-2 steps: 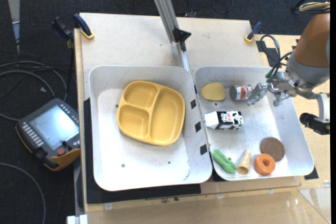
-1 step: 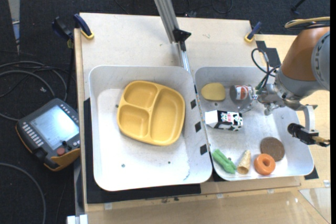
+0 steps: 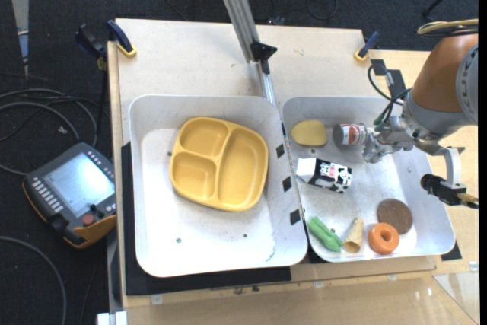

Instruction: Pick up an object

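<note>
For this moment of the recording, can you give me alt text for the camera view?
The gripper sits low in the right bin, beside a small red and white can lying on its side. That bin also holds a yellow piece, a black and white carton, a green item, a brown disc and an orange ring. The left bin holds a yellow divided plate.

iiwa arm point(image 3: 445, 91): grey rounded links, orange band above wrist, black cable looped along the upper side, small metallic grey gripper point(image 3: 374, 148) at the tip.
</note>
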Robot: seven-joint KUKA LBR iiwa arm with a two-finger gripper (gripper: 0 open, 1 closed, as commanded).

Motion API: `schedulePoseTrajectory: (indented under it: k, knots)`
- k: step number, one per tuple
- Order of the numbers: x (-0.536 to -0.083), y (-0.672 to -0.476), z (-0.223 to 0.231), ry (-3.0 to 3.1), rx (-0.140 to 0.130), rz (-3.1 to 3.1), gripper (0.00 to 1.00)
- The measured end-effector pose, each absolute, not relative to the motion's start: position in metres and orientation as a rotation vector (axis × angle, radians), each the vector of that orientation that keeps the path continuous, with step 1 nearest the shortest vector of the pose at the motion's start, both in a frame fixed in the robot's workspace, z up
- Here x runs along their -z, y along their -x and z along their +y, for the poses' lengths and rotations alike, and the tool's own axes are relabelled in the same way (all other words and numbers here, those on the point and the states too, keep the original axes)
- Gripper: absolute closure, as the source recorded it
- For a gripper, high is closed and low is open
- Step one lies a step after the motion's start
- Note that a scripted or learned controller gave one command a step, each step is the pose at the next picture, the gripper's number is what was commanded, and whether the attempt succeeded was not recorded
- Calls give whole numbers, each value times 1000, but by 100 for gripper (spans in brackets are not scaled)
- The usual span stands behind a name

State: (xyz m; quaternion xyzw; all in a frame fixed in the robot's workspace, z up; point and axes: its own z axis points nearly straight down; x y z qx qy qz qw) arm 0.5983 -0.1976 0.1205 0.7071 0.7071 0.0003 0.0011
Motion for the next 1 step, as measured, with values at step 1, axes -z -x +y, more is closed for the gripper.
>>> schedulePoseTrajectory:
  k: [1]
  knots:
    - [-164,-601,-193,-2215,-5,2221,100]
